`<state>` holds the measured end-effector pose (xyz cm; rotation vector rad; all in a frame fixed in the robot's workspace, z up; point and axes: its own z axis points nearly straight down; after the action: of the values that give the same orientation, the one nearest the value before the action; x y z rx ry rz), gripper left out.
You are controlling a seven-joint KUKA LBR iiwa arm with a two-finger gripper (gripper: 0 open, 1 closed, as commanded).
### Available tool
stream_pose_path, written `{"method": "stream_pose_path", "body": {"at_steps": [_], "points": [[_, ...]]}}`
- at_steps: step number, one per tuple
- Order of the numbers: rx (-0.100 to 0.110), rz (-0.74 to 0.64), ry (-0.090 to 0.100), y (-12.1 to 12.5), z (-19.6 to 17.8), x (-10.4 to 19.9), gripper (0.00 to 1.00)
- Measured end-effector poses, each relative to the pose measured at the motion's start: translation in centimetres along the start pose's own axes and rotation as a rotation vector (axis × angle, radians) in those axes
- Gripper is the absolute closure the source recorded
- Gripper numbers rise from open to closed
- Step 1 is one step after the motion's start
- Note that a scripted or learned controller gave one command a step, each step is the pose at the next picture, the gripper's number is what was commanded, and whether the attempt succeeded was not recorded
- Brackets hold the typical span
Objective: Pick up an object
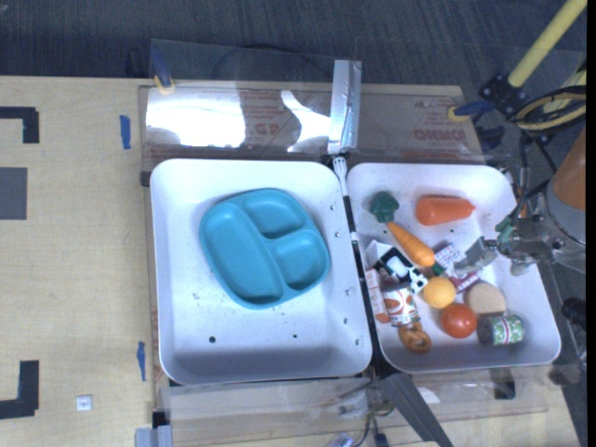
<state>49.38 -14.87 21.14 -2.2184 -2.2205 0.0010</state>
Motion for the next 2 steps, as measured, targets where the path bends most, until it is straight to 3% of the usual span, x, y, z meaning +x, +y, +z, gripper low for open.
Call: {"method": "stream_pose_path", "body": {"at_steps": [1, 2], "points": [[0.002, -0.264, 0.001, -1.5, 10.6, 1.2, 0.0], [-0.007, -0.225, -0.004, 3.6, 12.5, -4.0, 0.0]]}}
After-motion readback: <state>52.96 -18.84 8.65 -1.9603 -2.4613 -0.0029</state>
